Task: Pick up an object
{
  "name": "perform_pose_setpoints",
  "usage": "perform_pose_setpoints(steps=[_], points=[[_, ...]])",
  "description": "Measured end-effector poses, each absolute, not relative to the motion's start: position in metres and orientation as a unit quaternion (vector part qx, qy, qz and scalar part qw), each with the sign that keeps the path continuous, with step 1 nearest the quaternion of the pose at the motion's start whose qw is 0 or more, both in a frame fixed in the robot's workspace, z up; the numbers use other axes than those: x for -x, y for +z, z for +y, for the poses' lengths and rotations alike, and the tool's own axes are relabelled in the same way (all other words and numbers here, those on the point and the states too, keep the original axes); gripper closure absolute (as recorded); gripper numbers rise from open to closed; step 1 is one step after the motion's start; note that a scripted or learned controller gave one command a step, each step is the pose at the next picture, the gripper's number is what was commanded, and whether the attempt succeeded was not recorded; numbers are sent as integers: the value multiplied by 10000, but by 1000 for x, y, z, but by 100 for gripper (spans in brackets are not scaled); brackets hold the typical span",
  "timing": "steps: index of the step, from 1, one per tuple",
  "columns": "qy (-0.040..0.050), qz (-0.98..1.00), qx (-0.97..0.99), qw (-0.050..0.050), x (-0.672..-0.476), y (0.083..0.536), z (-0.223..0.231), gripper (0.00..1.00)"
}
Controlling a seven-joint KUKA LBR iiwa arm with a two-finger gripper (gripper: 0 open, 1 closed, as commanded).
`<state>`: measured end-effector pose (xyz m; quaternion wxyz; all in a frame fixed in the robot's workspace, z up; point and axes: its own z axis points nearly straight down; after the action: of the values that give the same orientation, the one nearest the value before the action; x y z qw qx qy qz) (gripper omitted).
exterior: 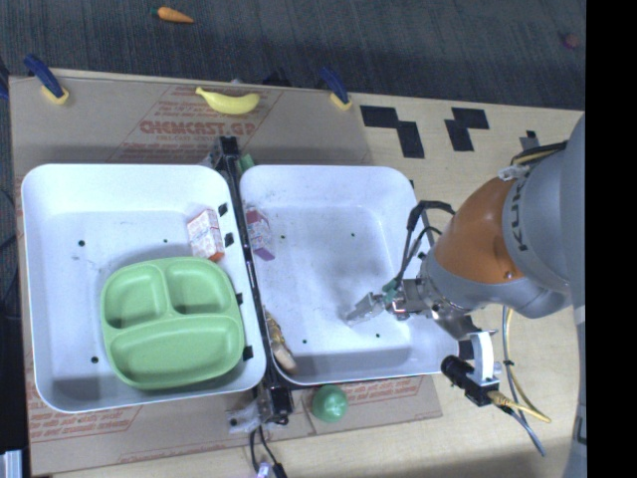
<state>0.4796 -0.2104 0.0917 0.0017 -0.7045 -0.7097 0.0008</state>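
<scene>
Target obj: small packet, right bin, upper-left corner against the divider wall. Looks light, crinkly wrapper, prob slippery; best pinched across its short width, from the open side. Wall close on left, so little finger room there. Gripper low over bin floor, lower right, well apart from packet; can't tell grip state. Bin middle bare, clear path across. Green tray, carton in left bin.
</scene>
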Motion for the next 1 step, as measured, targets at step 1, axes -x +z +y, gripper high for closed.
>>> perform_pose_setpoints(steps=[1], points=[[-3,-7088,7054,8,-558,92,-210,0]])
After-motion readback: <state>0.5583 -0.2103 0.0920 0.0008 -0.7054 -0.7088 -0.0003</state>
